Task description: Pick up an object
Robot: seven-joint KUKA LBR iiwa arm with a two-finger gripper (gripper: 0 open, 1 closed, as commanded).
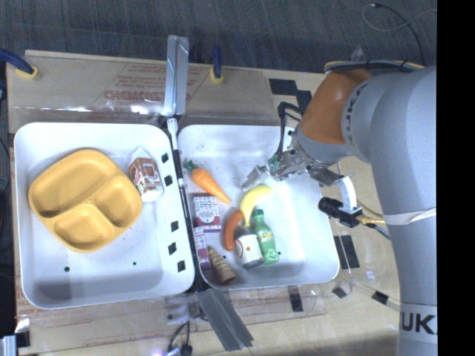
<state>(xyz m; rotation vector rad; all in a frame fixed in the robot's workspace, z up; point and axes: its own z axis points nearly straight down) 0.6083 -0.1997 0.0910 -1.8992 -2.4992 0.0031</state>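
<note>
One banana (254, 199) sits mid-right of the frame in the right bin (312, 273), just below-left of our claw (261, 173), which looks open and empty, we reckon.

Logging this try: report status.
Gripper low in the right bin, nothing seen between its fingers. Banana just below it. Carrot, green bottle crowd close.
</note>
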